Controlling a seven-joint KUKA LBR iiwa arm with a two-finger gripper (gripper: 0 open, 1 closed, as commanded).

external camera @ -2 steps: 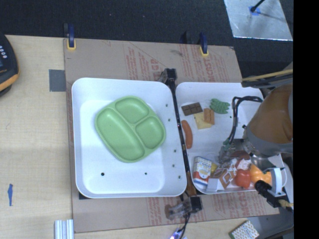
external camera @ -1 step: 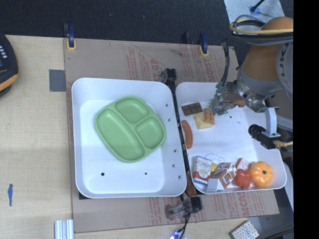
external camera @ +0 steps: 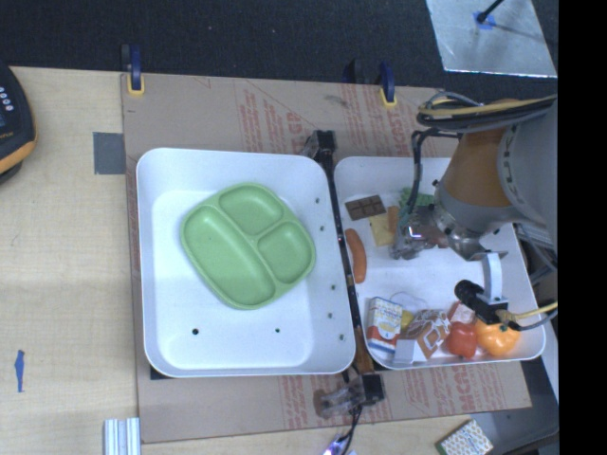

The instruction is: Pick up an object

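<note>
Pincer is hanging low in the right bin beside the brown block; its grip state is unclear.

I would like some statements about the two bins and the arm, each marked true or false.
1. The green divided plate lies in the left bin. True.
2. The hot dog lies on the plate. False: it lies in the right bin, near the divider.
3. The gripper is over the right bin. True.
4. The plate has two compartments. False: three.
5. The tomato is near the right bin's front edge. True.
</note>
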